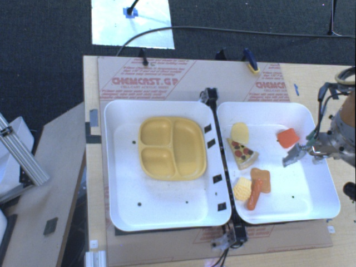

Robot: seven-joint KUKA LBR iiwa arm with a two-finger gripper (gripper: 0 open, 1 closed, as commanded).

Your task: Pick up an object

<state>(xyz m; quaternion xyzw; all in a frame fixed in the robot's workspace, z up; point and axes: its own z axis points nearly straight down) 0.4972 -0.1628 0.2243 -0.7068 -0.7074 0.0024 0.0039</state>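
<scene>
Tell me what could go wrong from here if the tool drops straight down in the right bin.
1. The tool hangs over bare floor below the orange-red piece, so a straight descent would likely close on nothing.
2. It sits near the right bin wall, so a sideways correction could clip it.
3. The pizza slice, corn piece and brown-orange toy lie clustered; a grasp there may shove neighbours.

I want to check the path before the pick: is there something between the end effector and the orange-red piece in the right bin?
Nothing visible stands between them. The end effector hangs over the right bin, and the orange-red piece lies just beside it, up and to the left in the view. The other food toys lie farther left.
</scene>
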